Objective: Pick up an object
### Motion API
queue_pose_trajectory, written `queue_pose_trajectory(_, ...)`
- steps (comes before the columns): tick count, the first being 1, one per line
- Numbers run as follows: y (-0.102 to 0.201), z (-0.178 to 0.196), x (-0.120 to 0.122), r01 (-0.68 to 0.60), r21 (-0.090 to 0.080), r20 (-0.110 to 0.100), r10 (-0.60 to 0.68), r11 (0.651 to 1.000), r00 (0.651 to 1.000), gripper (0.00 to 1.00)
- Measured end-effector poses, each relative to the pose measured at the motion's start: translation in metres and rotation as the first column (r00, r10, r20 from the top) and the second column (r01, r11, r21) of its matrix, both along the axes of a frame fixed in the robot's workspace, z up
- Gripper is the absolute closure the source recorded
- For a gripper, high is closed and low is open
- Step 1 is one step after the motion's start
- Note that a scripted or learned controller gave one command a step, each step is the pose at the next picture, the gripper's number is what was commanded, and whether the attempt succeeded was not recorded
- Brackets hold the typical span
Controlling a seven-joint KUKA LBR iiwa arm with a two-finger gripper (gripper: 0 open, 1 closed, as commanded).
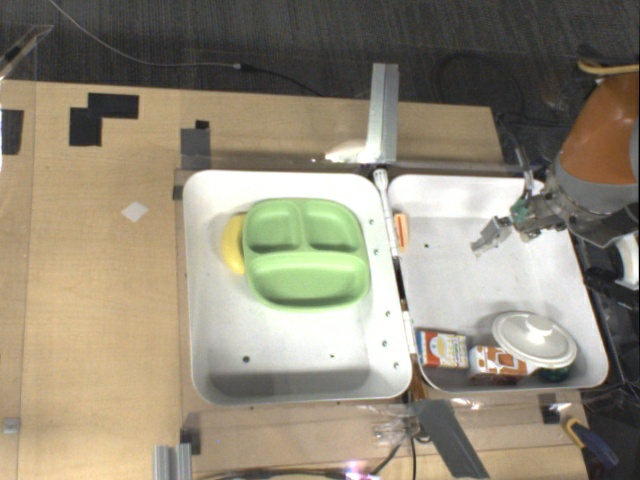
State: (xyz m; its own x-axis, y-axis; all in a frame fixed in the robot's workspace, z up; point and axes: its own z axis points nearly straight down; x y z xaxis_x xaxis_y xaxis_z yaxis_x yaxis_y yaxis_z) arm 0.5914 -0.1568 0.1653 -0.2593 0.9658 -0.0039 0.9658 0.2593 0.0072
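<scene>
My gripper (pixel 492 236) hangs over the upper right part of the right bin (pixel 450 288), reaching in from the right under the orange-banded wrist. Its fingers are small and blurred, and nothing shows between them. Along the right bin's front edge lie a small red-and-white carton (pixel 443 349), a brown carton (pixel 497 364) and a white lidded bowl (pixel 533 339). A thin orange stick (pixel 401 231) lies at that bin's left wall. In the left bin (pixel 215 358) sits a green divided tray (pixel 304 251) with a yellow object (pixel 232 245) peeking out at its left side.
A metal post (pixel 384 113) stands behind the divider between the bins. Wooden bench surface spreads to the left, with black marks at the far left. A cable runs across the dark floor at the back.
</scene>
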Motion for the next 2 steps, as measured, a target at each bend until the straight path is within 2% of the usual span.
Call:
queue_pose_trajectory(1, -0.011, -0.071, 0.006, -0.033, 0.001, -0.004, 0.033, 0.999, 0.999, 0.0)
queue_pose_trajectory(2, 0.048, -0.078, 0.022, 0.075, 0.002, 0.0, -0.075, 0.997, 0.997, 0.0)
